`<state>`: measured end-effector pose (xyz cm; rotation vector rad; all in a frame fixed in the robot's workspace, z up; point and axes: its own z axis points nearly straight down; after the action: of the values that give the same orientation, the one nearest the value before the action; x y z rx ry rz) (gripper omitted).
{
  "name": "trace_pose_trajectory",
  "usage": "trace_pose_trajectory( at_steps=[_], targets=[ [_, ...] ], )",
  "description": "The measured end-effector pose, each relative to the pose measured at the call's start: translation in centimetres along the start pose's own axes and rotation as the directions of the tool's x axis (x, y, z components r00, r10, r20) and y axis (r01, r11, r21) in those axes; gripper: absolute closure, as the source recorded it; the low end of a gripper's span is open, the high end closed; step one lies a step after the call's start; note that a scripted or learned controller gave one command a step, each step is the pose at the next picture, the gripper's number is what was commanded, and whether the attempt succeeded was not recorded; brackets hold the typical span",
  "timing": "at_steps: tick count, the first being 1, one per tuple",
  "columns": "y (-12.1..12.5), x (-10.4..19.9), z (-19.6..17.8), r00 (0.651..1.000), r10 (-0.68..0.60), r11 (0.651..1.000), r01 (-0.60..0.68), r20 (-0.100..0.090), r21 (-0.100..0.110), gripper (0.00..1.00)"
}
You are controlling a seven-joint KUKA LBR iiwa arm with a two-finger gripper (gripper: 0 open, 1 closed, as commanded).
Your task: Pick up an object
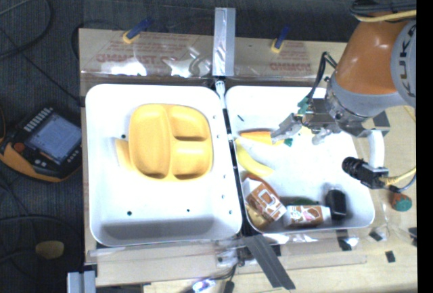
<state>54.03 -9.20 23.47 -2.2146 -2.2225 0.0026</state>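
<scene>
**Operator:** I have the gripper [302, 130] over the right bin [352, 153], up toward its far half. The fingers [287, 126] look spread, one reaching left and one nearer the wrist, with nothing pinched between them.

**Spotter:** Where are the objects?

**Operator:** Just left of the fingertips I see a carrot [255, 137] lying near the bin's left wall, its tip close to the left finger, though I cannot tell whether they touch. Below it a banana [252, 160] runs slantwise along that same wall. Down at the near edge sit a brown patterned packet [264, 203], a bottle with a brown label [306, 213] lying on its side, and a small black thing [337, 202] toward the near right corner.

**Spotter:** Room to move?

**Operator:** The middle and right of the right bin's floor are bare white, so there is open space under the wrist. The crowding is along the left wall and the near rim.

**Spotter:** And the left bin [101, 149]?

**Operator:** A yellow divided tray [169, 139] lies in its far half, with bare floor round it and along the near side.
</scene>
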Motion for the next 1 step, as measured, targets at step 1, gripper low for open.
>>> trace_pose_trajectory(
  at_steps=[1],
  targets=[
    [3.17,-1.09,14.17,1.000,0.017,1.000,-0.017,0.000,-0.002,0.00]
  ],
)
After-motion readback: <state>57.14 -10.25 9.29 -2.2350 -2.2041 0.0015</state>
